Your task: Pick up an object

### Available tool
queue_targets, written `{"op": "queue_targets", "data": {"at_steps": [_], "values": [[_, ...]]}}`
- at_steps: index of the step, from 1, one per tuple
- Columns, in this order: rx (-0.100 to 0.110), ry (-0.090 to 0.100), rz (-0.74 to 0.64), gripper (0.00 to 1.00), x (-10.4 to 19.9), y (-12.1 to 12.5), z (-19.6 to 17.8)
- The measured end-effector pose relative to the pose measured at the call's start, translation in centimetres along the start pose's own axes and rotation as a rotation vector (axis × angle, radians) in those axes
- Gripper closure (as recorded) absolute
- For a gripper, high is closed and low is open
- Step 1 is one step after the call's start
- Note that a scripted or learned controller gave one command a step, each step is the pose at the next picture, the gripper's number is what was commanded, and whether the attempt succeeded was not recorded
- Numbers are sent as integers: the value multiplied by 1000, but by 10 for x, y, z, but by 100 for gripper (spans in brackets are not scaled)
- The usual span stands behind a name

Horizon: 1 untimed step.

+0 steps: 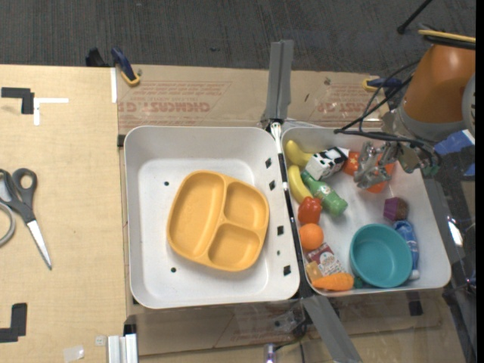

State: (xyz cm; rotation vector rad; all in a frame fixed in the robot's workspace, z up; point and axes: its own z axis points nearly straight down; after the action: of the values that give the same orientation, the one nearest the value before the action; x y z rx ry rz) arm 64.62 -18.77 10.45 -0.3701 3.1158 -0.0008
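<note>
**End effector hovers low over the crowded right bin**

Reaching in from the upper right of the frame, the grey arm with its orange band (442,82) sets its end effector (373,174) low in the upper part of the right bin (435,225), over a small orange-red object (376,180) that lies partly hidden beneath the metal. How far the end effector is open cannot be told from this angle, nor whether it touches the object below it.

The right bin is packed along its left side: two yellow bananas (297,155), a black-and-white toy cow (327,162), a green bottle-shaped toy (327,195), a red item (309,211), an orange ball (311,237), a small printed packet (325,261) and a carrot (333,282) at the lower edge. A teal bowl (382,255) sits at the lower right of that bin, with a purple block (395,208) above it and a blue item (407,237) just beside it.

The left bin (144,225) holds a yellow divided plate (218,220). Scissors (26,210) lie on the table (68,263) at the left of the frame.
</note>
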Motion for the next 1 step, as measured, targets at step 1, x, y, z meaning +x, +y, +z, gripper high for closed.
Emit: {"op": "queue_targets", "data": {"at_steps": [1], "values": [[-8, 26, 3, 0, 7, -1, 3]]}}
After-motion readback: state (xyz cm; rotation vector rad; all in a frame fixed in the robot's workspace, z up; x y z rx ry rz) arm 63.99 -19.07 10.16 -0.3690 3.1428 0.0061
